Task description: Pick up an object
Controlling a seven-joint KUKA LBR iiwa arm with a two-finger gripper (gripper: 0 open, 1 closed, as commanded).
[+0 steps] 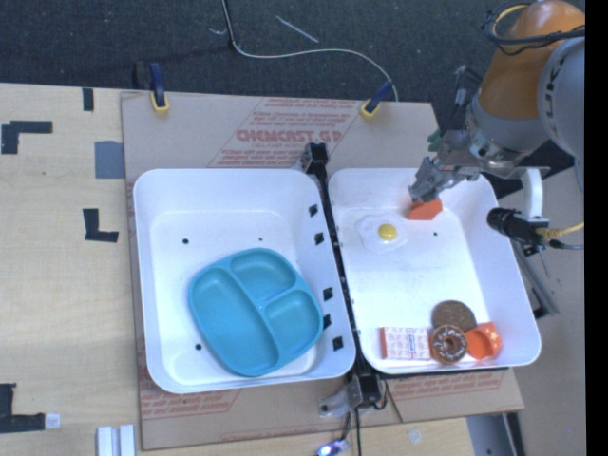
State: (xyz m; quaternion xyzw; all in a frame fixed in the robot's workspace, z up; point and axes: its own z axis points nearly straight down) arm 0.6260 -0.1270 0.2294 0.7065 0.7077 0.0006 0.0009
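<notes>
Hand [425, 190] sits just above orange block [426, 210], touching.

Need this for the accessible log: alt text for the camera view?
The grey arm's gripper is low over an orange block at the right bin's far end, near a toy fried egg. A cookie, donut and packet lie at its near edge; the left bin holds a blue divided plate.

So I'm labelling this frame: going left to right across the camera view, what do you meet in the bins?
Blue divided plate → fried egg toy → red-and-white packet → tool over an orange block → orange piece.
</notes>
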